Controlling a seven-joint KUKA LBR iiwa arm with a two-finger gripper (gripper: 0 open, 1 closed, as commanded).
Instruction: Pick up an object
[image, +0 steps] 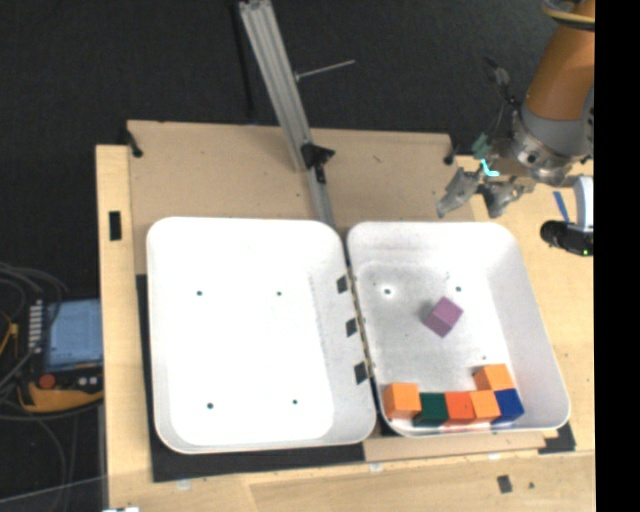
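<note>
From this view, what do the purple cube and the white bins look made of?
Purple cube: probably painted wood or solid plastic; matte, flat faces, crisp edges, no glare. Shallow white bins: likely moulded plastic; smooth, rounded corners, thin raised rims, slight sheen. Neither is certain from here.

Metal pole (285, 100) (slanted) crosses bench (220, 170); cables (30, 330) at left.
</note>
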